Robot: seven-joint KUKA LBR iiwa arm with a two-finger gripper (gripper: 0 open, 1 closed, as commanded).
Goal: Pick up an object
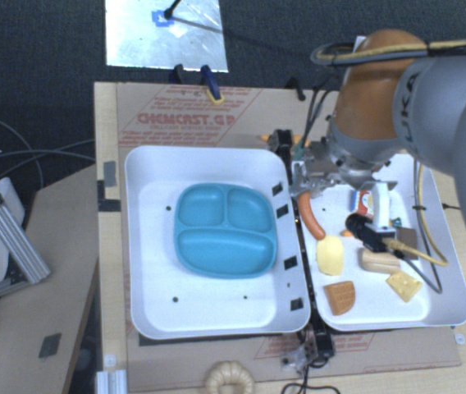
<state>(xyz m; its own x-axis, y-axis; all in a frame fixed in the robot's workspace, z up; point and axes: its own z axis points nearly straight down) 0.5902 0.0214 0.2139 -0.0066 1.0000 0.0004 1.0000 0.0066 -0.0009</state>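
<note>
Well, the candidate nearest your gripper (322, 177) is the orange-red sausage-shaped toy (311, 214), lying in the white bin on the view's right (440, 300), close to the wall that bin shares with its neighbour. It runs at a slant, its upper end just below the gripper and its lower end near the pale yellow rounded piece (330, 255).

It looks like light moulded plastic or rubber. Expect little weight, a smooth skin that may slip, and a round section that will roll away if it is pinched off-centre. Take it across the middle of its length, with the jaws set square to its long axis, so the curve seats between the pads instead of squirting out. The bin wall beside it leaves little room on that side, so one pad may foul the wall.

If that looks too tight, the brown toast-shaped slice (340, 296), the tan block (378, 261) and the yellow wedge (403, 285) lie further out on the bin floor. Their flatter faces would likely grip more surely.

As for the gripper itself, it hangs over the upper part of that bin with the wrist covering it from above. You cannot tell how wide it stands, and nothing can be seen held in it.

The blue divided plate (225, 229) sits alone in the other white bin (161, 295).
</note>
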